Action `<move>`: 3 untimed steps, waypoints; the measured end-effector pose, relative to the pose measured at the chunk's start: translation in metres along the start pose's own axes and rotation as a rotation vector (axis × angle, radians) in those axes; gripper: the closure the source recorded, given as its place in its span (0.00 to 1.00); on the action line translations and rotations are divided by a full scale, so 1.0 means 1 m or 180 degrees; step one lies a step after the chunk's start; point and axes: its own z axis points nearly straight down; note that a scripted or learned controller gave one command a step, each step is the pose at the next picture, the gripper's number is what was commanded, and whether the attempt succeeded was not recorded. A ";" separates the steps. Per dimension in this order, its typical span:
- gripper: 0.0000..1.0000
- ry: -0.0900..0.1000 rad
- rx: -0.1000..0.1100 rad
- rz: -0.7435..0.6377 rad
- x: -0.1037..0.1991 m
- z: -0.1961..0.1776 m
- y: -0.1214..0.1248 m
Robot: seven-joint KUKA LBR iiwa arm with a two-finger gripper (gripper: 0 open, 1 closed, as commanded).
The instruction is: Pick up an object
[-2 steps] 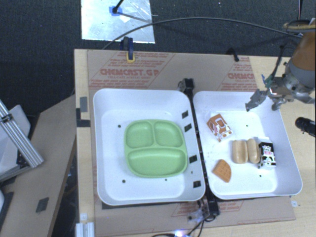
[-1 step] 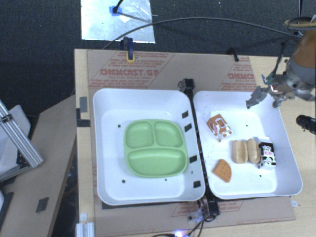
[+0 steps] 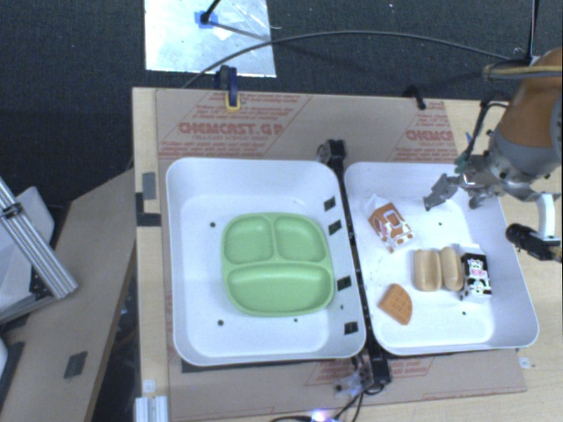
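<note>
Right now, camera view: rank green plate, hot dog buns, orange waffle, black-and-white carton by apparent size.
1. green plate, by far the largest
2. hot dog buns
3. orange waffle and black-and-white carton: they look about alike, too close to rank

Below me a tan desk (image 3: 264,117) printed with red lettering sits on dark carpet (image 3: 70,77). A shiny foil sheet (image 3: 208,25) lies on the carpet beyond it, an aluminium rail (image 3: 31,244) at far left.
</note>
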 end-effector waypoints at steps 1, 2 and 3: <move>0.00 0.0000 -0.0005 0.0002 0.004 0.042 -0.003; 0.00 -0.0002 -0.0009 0.0002 0.004 0.076 -0.002; 1.00 -0.0006 -0.0023 0.0001 0.004 0.064 -0.001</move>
